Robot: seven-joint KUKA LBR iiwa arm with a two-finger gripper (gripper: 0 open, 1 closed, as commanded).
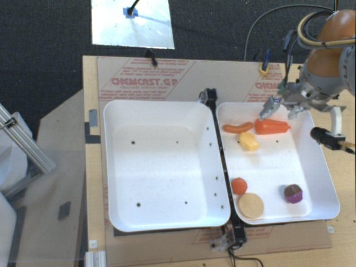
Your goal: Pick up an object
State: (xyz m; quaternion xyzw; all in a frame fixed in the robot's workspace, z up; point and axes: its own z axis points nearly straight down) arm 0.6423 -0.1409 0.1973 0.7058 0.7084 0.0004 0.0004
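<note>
My gripper [282, 110] hangs open over the far edge of the right bin [318, 166], its two fingers spread with nothing between them. Just below it lies an orange carrot-like piece [271, 127]. Left of that is a thin orange sausage shape [237, 128], and a yellow chunk [248, 142] sits just in front of both. Nearer the front of the same bin are a small red tomato [239, 186], a round tan disc [251, 205] and a purple lump [293, 193].
The left bin [161, 166] stands beside the right one, sharing a black divider hinge [219, 149]. Both bins rest on a cardboard sheet [144, 79] on the bench.
</note>
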